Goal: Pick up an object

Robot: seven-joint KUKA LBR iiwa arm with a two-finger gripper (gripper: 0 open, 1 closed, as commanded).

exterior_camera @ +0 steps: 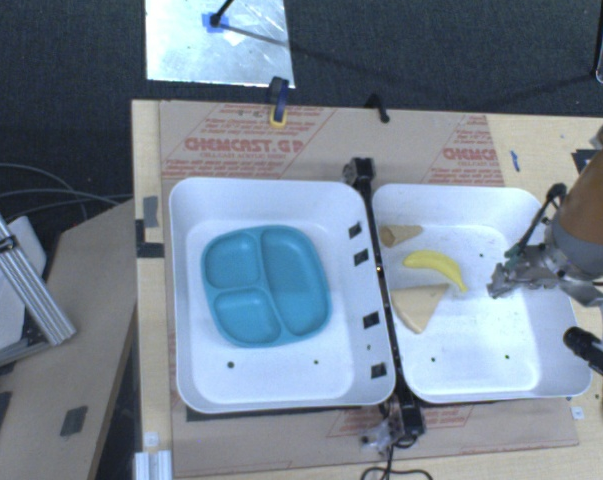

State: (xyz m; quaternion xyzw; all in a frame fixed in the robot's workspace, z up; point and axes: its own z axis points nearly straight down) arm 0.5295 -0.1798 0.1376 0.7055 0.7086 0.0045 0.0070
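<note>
Right bin (481,373) holds the tool (498,286), grip unclear, beside banana (436,266).

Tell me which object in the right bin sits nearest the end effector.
The yellow banana; the two tan wedge pieces lie farther left of the end effector.

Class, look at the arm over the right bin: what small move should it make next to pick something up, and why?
Probably shift the gripper left toward the banana. It sits to the banana's right, apart from it, with nothing visibly held; the banana is the nearest item in the right bin.
</note>
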